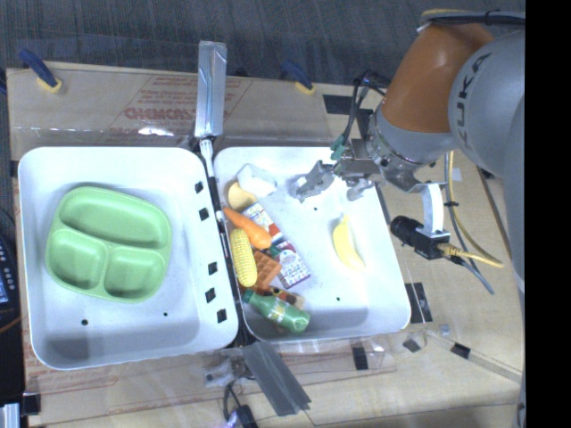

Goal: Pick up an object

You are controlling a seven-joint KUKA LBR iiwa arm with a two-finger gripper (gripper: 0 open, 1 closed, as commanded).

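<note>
A green bottle (279, 311) lies on its side at the near edge of the right bin (379, 303), its neck pointing left toward the divider between the two white bins. Just beyond it sit a small printed packet (293, 268) and an orange-brown piece of toy food (267, 265), with an ear of yellow corn (243, 257) running along the bin's left wall. An orange carrot (249, 226) lies across the top of the corn, and farther still a pale yellow round piece (237, 195) and a white block (254, 180) crowd the far left corner. A yellow banana (347, 243) lies alone on the bare floor at the right of this bin, well apart from the heap. In the left bin (36, 239), a green divided plate (111, 242) with three compartments rests at the middle. Above the far right part of the right bin, the gripper (332, 183) hangs from the grey arm (495, 96) with its orange band, the metal fingers (310, 183) spread apart with nothing between them, just beyond the banana and to the right of the white block. A strip of silver tape (211, 87) runs away from the divider across the cardboard (116, 105) at the far side.
</note>
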